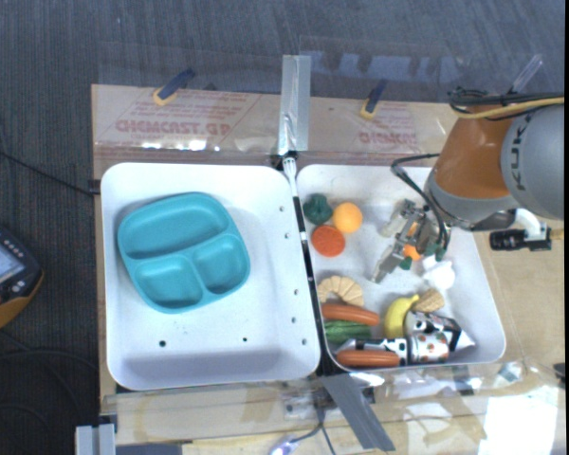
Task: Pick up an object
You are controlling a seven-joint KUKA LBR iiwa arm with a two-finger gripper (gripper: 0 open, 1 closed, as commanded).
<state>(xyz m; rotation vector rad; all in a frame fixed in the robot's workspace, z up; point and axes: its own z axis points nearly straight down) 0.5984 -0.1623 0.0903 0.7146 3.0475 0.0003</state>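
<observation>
- Pincer [401,246] spread over the right bin [484,292], a small orange piece [411,251] between its fingers.
- Best squeeze squarely, then rise straight up.

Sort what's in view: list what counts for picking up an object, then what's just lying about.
For the job:
gripper, over the right bin
orange ball
red tomato
banana
croissant
carrot

Just lying about:
blue divided tray in the left bin
yellow clips on the cardboard backing
</observation>
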